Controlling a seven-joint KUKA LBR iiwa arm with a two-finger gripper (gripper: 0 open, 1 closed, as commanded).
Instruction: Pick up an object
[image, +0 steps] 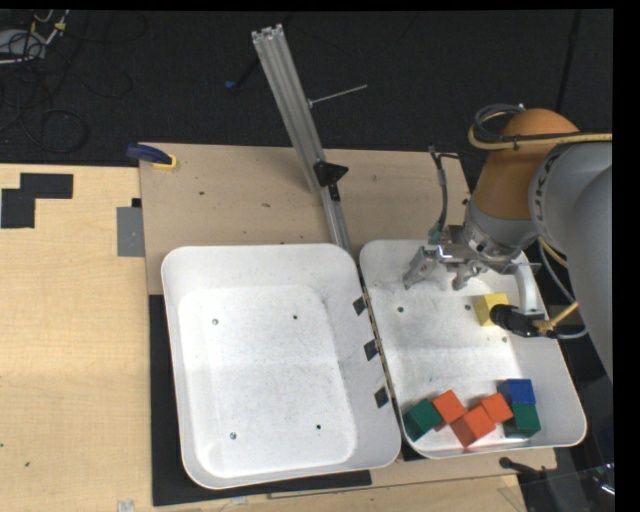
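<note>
Over right bin (440, 345) far end: arm (520, 190) bent down from right, tool (438, 272) seemingly spread, empty.

The end effector (438, 272) hangs over the far end of the right bin (440, 335). To its right in the view, just beside it, a single block (489, 306) lies in that bin. Well in front of the end effector, along the bin's near edge, lies a cluster of blocks (475, 420), packed together and touching. To the end effector's left the left bin (260, 265) sits on the counter (230, 190), side by side with the right one. Behind and left of the end effector, a metal rail (298, 120) slants across the counter.
</note>
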